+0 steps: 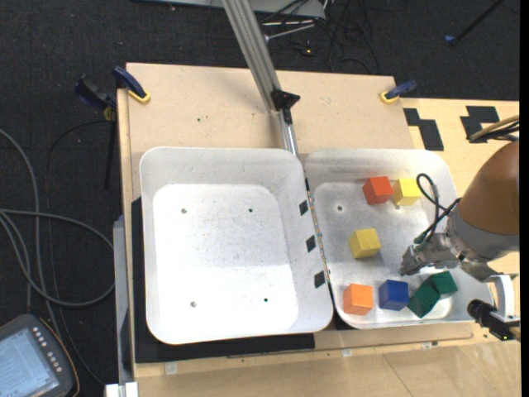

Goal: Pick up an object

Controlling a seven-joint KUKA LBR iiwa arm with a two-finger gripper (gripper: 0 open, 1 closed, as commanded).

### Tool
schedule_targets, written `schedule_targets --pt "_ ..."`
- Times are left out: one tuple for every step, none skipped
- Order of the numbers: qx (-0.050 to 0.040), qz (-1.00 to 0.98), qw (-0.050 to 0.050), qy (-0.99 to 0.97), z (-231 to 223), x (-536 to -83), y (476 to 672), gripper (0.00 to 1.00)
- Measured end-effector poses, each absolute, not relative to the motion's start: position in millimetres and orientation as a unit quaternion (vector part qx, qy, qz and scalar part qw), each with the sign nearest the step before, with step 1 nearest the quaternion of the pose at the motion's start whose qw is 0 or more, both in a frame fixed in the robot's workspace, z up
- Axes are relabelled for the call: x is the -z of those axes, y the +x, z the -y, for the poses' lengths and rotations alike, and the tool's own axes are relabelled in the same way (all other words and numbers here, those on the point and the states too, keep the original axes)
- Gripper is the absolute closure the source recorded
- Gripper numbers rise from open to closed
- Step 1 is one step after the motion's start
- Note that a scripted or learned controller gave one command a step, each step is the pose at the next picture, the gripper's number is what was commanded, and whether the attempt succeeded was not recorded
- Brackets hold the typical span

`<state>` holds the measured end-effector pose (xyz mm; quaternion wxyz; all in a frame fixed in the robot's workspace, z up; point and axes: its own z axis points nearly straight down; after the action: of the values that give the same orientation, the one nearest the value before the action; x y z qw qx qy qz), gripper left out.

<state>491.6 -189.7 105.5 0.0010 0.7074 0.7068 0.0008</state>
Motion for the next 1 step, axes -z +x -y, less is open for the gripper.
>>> schedule_targets --pt "-0.0012 -0.708 0.003 0.706 184.9 -150.0 497.7 1.0"
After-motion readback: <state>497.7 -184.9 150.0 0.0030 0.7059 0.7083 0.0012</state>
